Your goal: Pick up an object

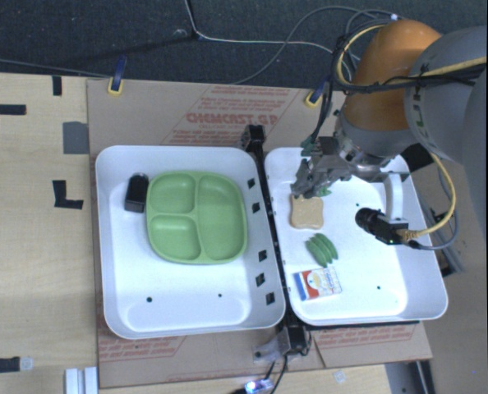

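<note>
In the right bin point(408, 294) lie a tan slice of bread point(306, 213), a green pea pod point(321, 248) and a small red, white and blue packet point(317, 283). My gripper point(310, 188) hangs over the bin's left part, just above the bread's far edge. Nothing shows between its fingers. The left bin point(121, 294) holds a green divided plate point(197, 217) and a small black block point(136, 193) at the plate's left.
A brown cardboard sheet point(219, 113) lies under both bins. The central rims of the two bins meet in a ridge with black clips point(264, 220). Cables run across the dark floor at the back.
</note>
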Tool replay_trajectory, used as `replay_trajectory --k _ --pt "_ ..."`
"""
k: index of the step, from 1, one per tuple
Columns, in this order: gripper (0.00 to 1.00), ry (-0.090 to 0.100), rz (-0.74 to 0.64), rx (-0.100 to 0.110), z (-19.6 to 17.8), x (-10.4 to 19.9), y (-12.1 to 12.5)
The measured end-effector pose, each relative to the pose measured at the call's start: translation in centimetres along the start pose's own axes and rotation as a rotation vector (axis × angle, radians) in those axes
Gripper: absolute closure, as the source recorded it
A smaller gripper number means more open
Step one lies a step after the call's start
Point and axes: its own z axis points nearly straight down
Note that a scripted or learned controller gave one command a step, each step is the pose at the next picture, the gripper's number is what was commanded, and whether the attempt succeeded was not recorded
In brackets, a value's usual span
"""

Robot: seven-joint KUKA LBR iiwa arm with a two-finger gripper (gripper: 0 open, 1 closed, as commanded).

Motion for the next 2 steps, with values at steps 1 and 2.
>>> replay_trajectory --k 1,2 --pt "1.0 -0.001 0.0 0.0 0.9 5.7 1.4" --pt "1.0 -0.001 0.001 0.001 2.3 11.1 1.6"
